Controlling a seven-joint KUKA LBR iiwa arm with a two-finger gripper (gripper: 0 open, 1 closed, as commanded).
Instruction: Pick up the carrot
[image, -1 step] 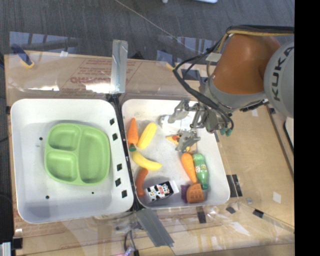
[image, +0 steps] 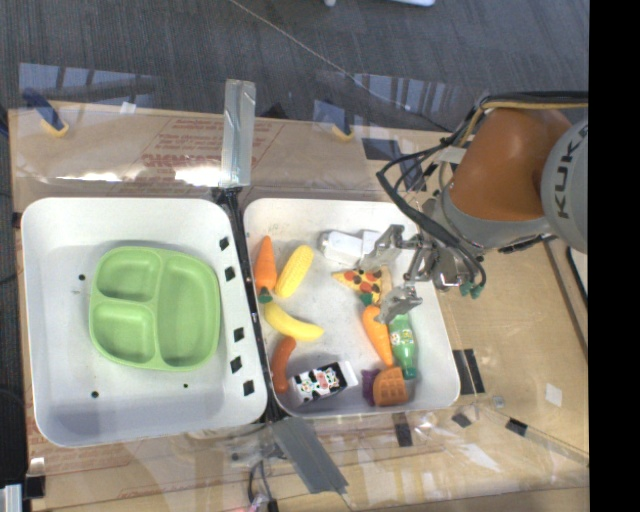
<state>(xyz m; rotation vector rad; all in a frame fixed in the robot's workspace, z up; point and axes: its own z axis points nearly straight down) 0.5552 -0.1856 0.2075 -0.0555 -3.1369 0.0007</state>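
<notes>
An orange carrot (image: 264, 264) with a green stub lies along the left wall of the right bin (image: 440, 345). A second orange carrot-like piece (image: 377, 335) lies near the right wall, against a green bottle (image: 402, 346). My gripper (image: 394, 271) hangs over the right part of this bin, just above that second piece and beside a pizza slice (image: 361, 283). It is open, one fingertip (image: 385, 243) toward the back and the other toward the front, and nothing is between them.
The right bin also holds a corn cob (image: 294, 272), a banana (image: 291, 323), a reddish sausage (image: 283, 361), a black-and-white carton (image: 322, 380), a purple-orange toy (image: 388, 385) and a white item (image: 343, 241). A green divided plate (image: 155, 307) sits in the left bin (image: 50, 400).
</notes>
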